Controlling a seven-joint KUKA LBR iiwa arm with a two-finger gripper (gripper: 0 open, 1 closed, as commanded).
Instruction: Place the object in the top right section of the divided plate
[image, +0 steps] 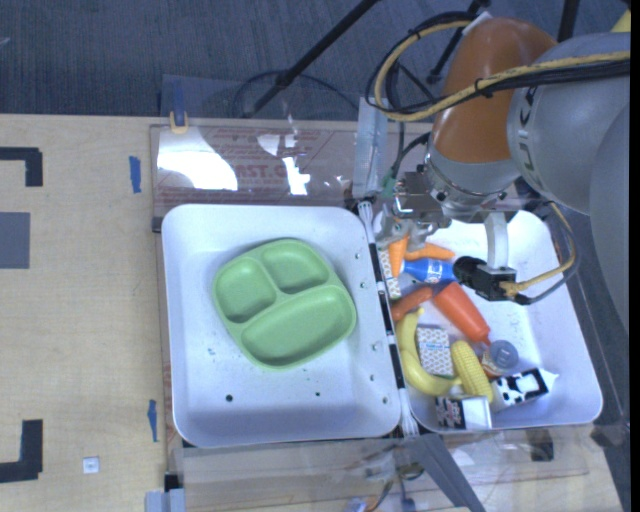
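Observation:
The green divided plate (285, 301) lies in the left white bin (200, 400), with two small sections at its far side and one large section near me. Nothing rests on it. My gripper (412, 222) hangs over the far left corner of the right bin (570, 380), just above a small orange item (398, 256) and a blue and white bottle (430, 270). The wrist and cables hide most of the gripper's lower end. Nothing is visibly held.
The right bin holds a carrot (462, 308), a banana (412, 362), a corn cob (470, 368), a patterned packet (433, 349), a grey round cap (502, 354) and a black and white item (520, 388). A ridge (380, 300) divides the bins.

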